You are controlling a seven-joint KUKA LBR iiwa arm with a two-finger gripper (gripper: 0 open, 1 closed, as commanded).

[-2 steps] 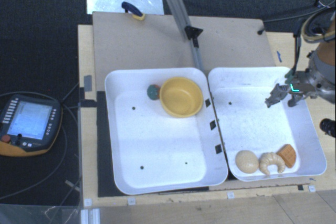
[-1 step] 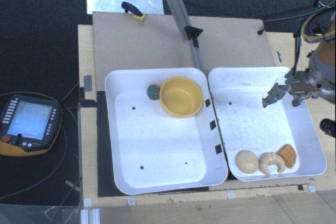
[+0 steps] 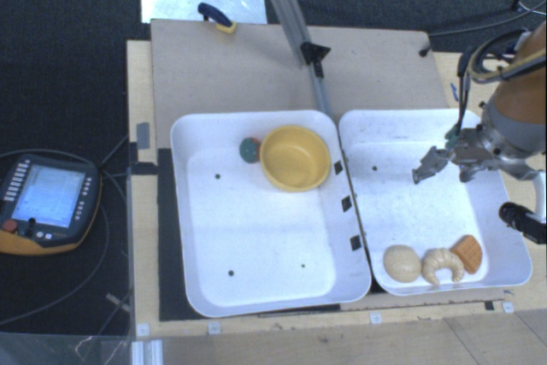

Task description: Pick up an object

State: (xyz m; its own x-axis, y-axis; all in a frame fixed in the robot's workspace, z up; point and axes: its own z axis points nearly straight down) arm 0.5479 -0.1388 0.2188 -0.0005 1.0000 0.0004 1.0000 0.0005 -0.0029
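Camera view: gripper (image 3: 432, 168) over right bin (image 3: 376, 132), fingers spread, pinching nothing. Croissant (image 3: 442, 263) lies at the bin's near edge between bun (image 3: 402, 262) and cracker (image 3: 467, 252), below the gripper in frame; long axis runs left-right.

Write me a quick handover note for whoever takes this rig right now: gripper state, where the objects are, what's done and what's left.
Gripper: over the right bin, above its bare middle, nothing visible between the fingers.
Right bin, near edge: a round bun, a croissant beside it, and an orange cracker-like piece against the croissant.
Left bin: yellow bowl at the far edge with a small dark green ball at its left side.
Done: nothing picked yet.
Left: descend on one object, grasp it and lift.
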